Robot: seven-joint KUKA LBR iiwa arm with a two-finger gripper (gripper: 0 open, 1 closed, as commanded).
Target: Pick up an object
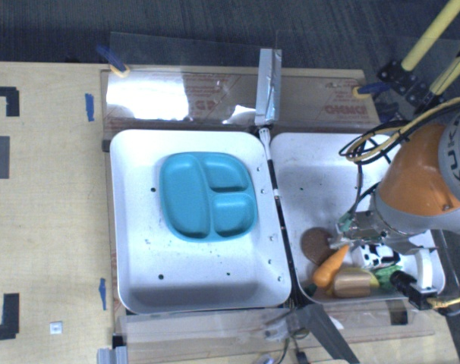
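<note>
My gripper [354, 233] hangs low over the front of the right bin [306, 165], among a cluster of small objects. Just left of it lies a brown round disc [315, 243]. An orange carrot-shaped piece [330, 265] lies slanted directly below the gripper, close to or touching it. A tan-brown block [354, 283] rests at the bin's front wall. A black-and-white patterned object [374, 257] and a small green piece [386, 278] sit right of the carrot. Nothing is seen lifted off the bin floor.
The left bin [131, 264] bears a blue divided plate [208, 195] in its middle. A metal divider [266, 86] stands behind the seam between the bins. The arm's orange band [420, 180] and cables cover the right bin's right side.
</note>
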